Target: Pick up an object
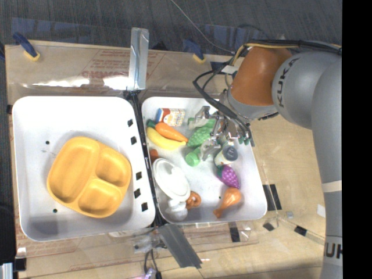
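Gripper point(220, 133) low in right white bin point(256, 182), just above small green plastic toy vegetable point(196, 145); open or closed, cannot tell. Probably light, stiff, a little slippery; best taken across its narrow middle, beside purple toy grapes point(229, 176).

A bench point(290, 173) with a brown, cardboard-like top spans the frame. Two shallow white bins sit on it side by side, touching at centre: the left bin point(26, 173) at left, the right bin point(256, 185) right of centre. Black tape marks point(272, 197) lie at lower right.
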Robot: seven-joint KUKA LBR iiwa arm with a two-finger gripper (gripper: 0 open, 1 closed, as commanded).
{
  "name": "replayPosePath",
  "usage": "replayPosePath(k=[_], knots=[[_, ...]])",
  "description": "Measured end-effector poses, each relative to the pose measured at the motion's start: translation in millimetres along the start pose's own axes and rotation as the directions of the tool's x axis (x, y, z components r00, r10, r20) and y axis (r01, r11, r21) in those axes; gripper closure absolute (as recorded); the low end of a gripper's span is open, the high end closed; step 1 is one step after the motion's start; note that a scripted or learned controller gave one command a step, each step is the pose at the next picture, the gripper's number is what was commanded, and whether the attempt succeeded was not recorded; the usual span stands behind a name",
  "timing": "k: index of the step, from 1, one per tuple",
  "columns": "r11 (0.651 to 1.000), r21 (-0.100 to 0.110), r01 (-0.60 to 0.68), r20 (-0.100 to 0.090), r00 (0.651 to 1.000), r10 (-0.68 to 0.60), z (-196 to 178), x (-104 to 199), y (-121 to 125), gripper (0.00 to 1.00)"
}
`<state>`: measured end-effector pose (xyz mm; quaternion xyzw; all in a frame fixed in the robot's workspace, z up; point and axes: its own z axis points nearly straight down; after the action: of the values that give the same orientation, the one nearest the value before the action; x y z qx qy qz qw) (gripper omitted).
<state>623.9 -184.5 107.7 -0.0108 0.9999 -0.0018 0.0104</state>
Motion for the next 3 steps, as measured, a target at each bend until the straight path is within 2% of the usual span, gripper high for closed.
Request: replayPosePath(k=[1, 2, 3], knots=[[0.967, -0.005, 0.255, -0.013, 0.967, -0.255, 12.9, 4.1, -25.0, 0.00], [0.930, -0.008, 0.367, -0.011, 0.930, -0.367, 13.0, -28.9, 39.8, 0.00], [0.951, -0.009, 0.310, -0.017, 0.951, -0.310, 14.2, 20.4, -27.7, 0.00]])
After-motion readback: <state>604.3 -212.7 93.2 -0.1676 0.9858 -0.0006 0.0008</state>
